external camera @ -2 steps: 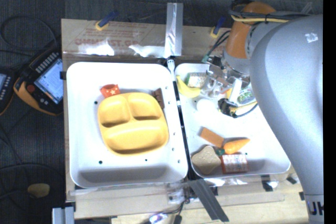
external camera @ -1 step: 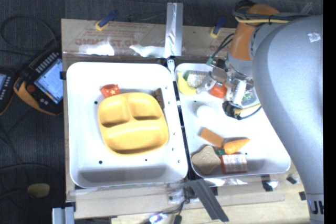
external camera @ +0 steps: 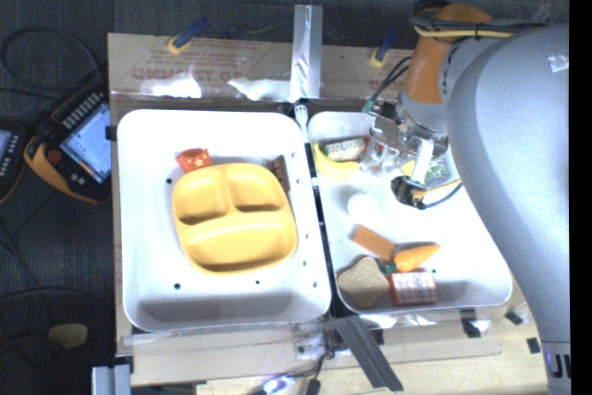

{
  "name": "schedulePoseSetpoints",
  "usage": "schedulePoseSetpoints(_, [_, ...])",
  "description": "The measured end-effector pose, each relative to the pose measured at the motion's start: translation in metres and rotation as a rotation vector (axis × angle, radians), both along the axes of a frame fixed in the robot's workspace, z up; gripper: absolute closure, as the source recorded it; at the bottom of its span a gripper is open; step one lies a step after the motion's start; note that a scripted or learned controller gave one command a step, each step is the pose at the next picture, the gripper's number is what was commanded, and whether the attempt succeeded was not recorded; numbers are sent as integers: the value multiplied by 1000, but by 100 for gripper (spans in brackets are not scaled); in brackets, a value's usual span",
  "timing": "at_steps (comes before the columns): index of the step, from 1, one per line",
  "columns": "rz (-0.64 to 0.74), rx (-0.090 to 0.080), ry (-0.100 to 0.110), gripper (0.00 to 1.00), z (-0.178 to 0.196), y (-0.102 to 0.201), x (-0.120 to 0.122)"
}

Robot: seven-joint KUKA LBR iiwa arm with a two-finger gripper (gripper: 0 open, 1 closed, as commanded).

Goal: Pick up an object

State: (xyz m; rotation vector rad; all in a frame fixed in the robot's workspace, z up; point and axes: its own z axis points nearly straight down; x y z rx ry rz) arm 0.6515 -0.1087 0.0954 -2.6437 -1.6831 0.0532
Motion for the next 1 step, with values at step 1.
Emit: schedulePoseSetpoints(1, [-257, 6, -38, 100, -6, -6, 12])
